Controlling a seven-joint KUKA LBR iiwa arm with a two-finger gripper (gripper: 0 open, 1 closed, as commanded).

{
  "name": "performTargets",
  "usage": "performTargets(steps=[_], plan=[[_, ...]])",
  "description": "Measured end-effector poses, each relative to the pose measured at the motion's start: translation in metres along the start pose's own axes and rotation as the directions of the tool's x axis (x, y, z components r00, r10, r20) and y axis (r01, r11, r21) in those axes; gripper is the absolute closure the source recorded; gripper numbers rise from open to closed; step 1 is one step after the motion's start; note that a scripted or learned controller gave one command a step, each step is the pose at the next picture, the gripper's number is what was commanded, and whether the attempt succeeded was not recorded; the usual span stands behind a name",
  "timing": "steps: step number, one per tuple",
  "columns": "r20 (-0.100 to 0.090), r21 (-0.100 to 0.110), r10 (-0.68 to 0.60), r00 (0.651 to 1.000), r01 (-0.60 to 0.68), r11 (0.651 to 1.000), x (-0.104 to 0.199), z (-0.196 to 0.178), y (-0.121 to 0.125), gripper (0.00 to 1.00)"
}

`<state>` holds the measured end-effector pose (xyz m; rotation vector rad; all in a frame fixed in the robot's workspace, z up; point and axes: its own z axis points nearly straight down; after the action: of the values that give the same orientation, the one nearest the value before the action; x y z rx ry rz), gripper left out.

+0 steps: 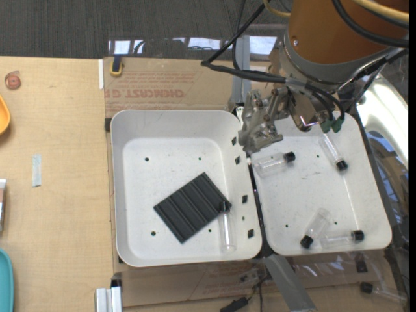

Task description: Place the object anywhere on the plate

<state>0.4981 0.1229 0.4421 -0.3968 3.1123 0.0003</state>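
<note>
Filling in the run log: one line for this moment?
pincer above right bin near tube | grip unclear | plate left bin, tube beside

You can't tell how the hand sets its fingers; cables crowd it. The arm and orange dish are cropped by the frame.

We've got 2 white bins side by side here. The left bin has a dark ribbed plate lying at an angle, with 1 clear tube touching its right corner. The right bin holds 4 clear black-capped tubes: 1 just under the gripper, which hangs over the bin's upper left corner, another further right, 2 near the front edge.
</note>
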Motion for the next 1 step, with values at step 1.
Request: performTargets(steps=[1], plan=[[-0.002,-0.002,-0.23,0.973,0.23,0.973,0.0038,0.0191,0.0399,1.0]])
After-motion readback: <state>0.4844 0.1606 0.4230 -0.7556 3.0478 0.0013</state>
